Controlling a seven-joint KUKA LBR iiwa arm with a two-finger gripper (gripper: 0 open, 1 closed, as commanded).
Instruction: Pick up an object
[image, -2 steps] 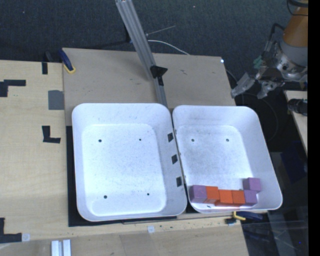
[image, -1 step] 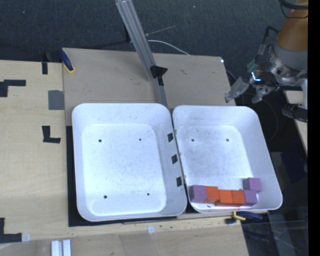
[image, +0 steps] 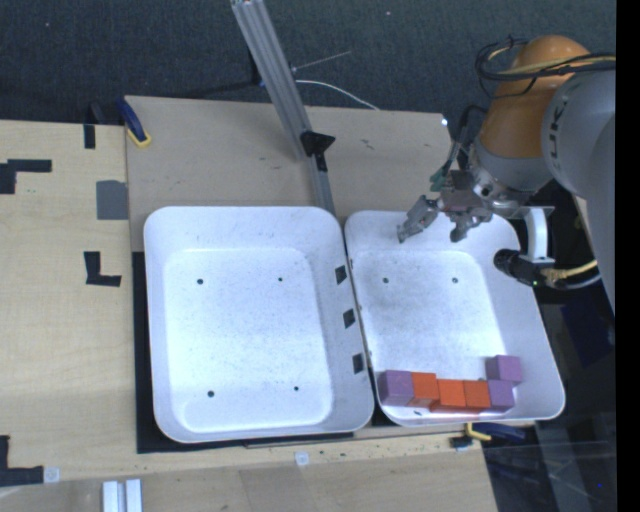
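- Spread apart and gripping nothing, my two-finger pincer (image: 437, 228) hangs over the right white bin's (image: 530, 330) far edge.
- Purple and orange blocks (image: 452, 388) lie in a left-to-right row along its near wall.
- My grey arm (image: 560, 110) slants down from the right.

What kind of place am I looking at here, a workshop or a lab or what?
Most likely a robotics lab test bench. A grey and orange robot arm holds its open claw over two shallow white bins, with purple and orange blocks in the right one, on a plywood bench marked with black tape.
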